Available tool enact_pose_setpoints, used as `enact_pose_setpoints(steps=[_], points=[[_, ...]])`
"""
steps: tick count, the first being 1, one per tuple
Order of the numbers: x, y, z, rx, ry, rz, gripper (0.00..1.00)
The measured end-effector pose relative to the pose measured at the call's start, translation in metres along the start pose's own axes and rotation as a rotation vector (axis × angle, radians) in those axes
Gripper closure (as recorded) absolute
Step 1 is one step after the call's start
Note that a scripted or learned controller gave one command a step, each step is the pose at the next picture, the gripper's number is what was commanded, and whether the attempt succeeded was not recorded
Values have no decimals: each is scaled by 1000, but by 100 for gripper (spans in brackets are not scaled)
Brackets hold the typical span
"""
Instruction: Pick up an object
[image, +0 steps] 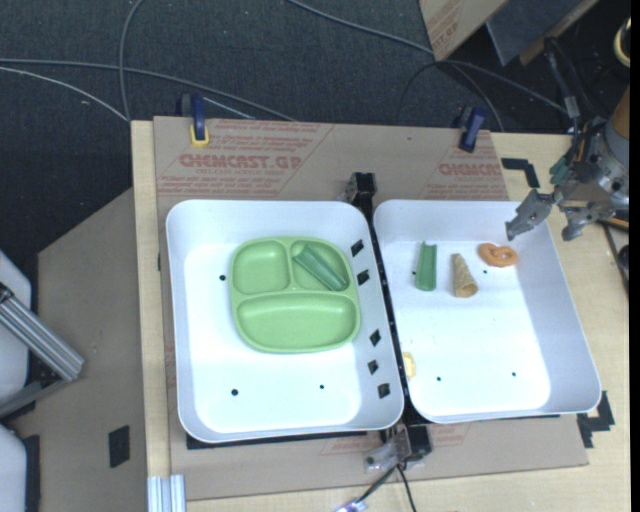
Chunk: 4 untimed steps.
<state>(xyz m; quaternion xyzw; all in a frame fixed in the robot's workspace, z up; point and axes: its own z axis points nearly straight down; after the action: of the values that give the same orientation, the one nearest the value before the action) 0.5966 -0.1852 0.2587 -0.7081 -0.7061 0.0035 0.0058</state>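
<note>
A dark carpeted floor (90, 110) lies far and left of the desk (90, 330), with thin grey cables (130, 60) trailing across it. On the pale desk lies a brown cardboard sheet (300, 155) printed with red lettering, held at its far edge by a blue-and-yellow clamp (199, 117) on the left and a blue clamp (470, 126) on the right. A cardboard box (460, 20) sits at the far right, and what looks like a ribbed metal rail (35, 330) crosses the left edge; the light is even and soft.
</note>
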Motion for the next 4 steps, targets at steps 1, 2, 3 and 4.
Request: enact_pose_setpoints(steps=[1, 2, 3, 4], points=[[1, 2, -7, -13, -3, -3, 0], [8, 0, 38, -8, -1, -3, 0], [8, -5, 100, -6, -1, -2, 0], [14, -14, 152, -7, 0, -3, 0]])
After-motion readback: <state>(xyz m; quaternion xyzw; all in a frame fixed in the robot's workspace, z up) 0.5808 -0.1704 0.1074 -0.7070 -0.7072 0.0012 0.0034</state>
